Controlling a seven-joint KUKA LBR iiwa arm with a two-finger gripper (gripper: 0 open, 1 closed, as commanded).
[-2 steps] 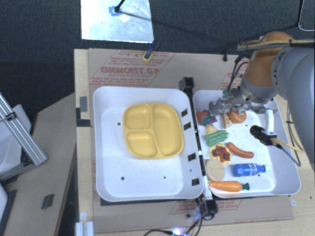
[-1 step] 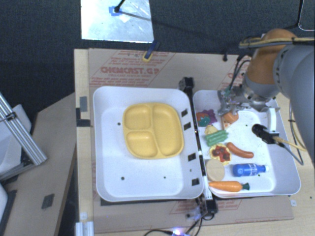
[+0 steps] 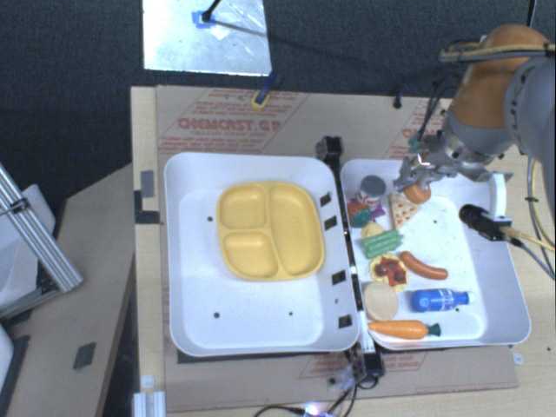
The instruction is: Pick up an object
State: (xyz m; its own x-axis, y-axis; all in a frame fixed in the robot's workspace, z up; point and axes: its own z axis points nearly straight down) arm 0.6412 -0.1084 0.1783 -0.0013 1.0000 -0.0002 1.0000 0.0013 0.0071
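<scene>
Item: small orange-red toy piece (image 3: 418, 193), rounded | Gripper (image 3: 413, 179): closed on it | Right bin (image 3: 495, 272), toward 12 o'clock | Bench (image 3: 104, 233): tan board, dark floor

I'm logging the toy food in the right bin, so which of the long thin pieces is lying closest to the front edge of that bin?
The orange carrot with the green tip. It lies along the right bin's front edge, nearer the camera than the blue bottle and the red sausage.

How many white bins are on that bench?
2. The left bin holds a yellow divided plate; the right bin holds the toy food, under the gripper.
</scene>
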